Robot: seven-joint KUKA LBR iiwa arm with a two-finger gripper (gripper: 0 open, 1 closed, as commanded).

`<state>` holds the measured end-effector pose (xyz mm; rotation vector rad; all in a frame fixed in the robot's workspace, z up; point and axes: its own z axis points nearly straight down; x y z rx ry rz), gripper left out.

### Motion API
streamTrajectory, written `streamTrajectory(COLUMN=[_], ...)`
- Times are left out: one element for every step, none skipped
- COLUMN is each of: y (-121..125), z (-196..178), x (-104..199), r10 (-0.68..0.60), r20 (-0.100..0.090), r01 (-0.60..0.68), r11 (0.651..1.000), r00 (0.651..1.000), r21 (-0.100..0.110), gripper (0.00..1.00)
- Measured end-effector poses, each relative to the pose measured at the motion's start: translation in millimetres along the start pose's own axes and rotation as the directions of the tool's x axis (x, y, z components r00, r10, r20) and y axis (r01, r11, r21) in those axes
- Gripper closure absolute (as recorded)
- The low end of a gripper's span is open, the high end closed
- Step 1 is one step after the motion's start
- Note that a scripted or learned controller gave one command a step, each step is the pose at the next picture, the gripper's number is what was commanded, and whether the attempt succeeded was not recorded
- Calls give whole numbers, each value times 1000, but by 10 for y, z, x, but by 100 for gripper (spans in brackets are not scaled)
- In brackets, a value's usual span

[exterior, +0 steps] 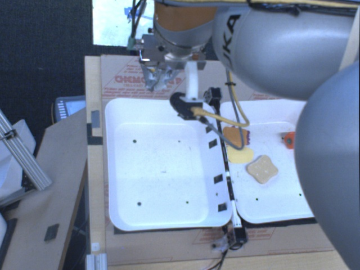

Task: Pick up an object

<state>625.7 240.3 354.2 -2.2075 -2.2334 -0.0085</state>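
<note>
Fingers (152, 82): two metal prongs a little apart, nothing between them. Gripper (160, 79) open and unloaded, upper centre of frame, over the printed cardboard (121, 80) just beyond the top edge of the left bin (121, 151).

Arm (281, 38): grey bulk across top and right of frame, orange band above the wrist, wrist pointing approx. straight down. A yellow cable (214, 117) trails from it across the seam between the bins.

Right bin (281, 207): holds all candidate items, centre-right of frame.
- Tan toast-like piece (262, 169), lying flat, corners set diagonal, lowest of the group.
- Pale yellow disc (241, 155), flat, just up-left of the toast piece.
- Brown round item (233, 136), touching or overlapping the disc's upper edge; cannot tell which.
- Small orange item (288, 140), near the arm's edge, partly hidden.

Key relation: every item lies down-right of the gripper, across the seam. Brown item is nearest; none shows a clear long axis.

Assessment: no pick made yet. Next move needs travel right and toward frame bottom, then a descent. Flat disc looks hard to pinch; toast piece stands clear of its neighbours, so better odds.
</note>
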Motion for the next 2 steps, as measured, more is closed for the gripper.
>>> streamTrajectory(y=[-622,276], z=[169,105], x=[-46,-75], r10=[6,12], r20=[4,4], r01=[-6,-12], r11=[1000,1000], r00=[1000,1000], r21=[6,-4], gripper=[100,100])
